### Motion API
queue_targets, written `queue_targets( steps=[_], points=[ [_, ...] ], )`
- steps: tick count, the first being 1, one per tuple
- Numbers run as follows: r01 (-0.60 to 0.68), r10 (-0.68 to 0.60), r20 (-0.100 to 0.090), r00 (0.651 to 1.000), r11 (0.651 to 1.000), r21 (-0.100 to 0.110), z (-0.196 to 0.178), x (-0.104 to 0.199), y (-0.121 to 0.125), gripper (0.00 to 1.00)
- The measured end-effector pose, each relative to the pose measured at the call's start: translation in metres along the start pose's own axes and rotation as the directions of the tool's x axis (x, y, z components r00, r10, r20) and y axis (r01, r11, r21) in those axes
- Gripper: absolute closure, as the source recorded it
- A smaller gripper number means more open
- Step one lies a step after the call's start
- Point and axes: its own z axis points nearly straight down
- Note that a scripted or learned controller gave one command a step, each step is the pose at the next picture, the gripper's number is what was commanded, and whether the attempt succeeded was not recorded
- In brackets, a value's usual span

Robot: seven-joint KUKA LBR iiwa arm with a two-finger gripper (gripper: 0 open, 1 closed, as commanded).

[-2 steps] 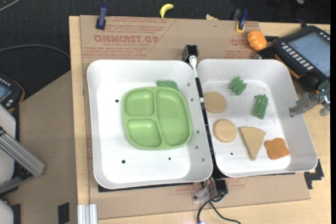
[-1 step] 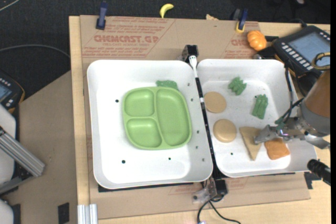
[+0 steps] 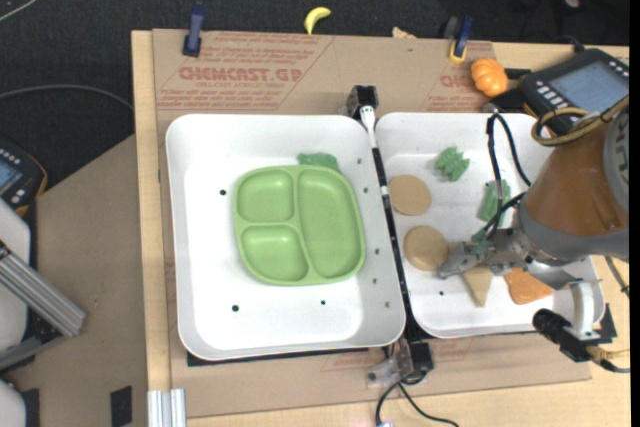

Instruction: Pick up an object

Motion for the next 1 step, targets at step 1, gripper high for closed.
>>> queue_targets(
  steps=[1],
  points=[
    [-0.006, 0.006, 0.005, 1.000, 1.000, -0.005, -0.0118, -0.0044, 0.0003, 1.00]
  ],
)
